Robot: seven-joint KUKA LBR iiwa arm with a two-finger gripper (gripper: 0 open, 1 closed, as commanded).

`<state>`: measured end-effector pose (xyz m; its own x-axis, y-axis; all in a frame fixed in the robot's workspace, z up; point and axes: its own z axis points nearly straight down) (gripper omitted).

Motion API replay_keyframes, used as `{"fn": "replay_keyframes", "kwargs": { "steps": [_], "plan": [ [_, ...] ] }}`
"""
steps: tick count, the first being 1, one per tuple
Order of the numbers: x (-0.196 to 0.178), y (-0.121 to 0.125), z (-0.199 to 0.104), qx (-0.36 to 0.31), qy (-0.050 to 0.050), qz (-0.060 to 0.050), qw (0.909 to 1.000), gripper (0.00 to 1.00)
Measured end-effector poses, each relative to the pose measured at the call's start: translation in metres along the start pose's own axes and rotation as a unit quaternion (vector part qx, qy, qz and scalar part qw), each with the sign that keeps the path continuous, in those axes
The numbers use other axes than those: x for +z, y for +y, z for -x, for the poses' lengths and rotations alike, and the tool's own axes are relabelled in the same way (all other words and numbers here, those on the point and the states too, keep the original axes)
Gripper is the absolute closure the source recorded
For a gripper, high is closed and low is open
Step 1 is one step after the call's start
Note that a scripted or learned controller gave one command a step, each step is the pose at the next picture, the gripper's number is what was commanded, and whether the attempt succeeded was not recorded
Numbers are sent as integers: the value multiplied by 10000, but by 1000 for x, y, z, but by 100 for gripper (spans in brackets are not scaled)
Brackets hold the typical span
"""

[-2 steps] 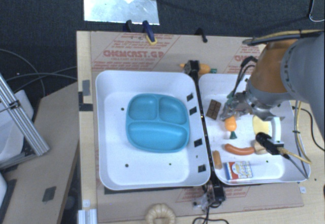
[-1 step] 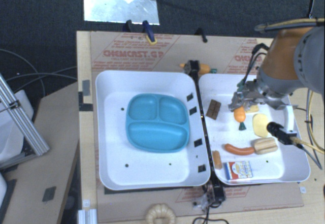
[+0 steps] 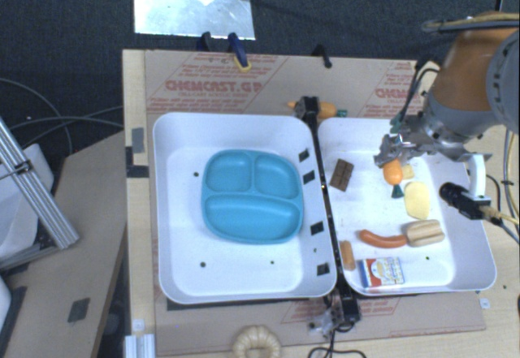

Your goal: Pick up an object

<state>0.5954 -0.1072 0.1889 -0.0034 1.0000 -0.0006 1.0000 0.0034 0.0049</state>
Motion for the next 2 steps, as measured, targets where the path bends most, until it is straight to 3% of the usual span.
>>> {"fn": "replay_keyframes", "kwargs": {
  "steps": [1,2],
  "plan": [
    [-37,1,0,-4,2,-4,10000,100],
    [-48,-18,-50,-26,10,-19,10000,100]
  ]
}}
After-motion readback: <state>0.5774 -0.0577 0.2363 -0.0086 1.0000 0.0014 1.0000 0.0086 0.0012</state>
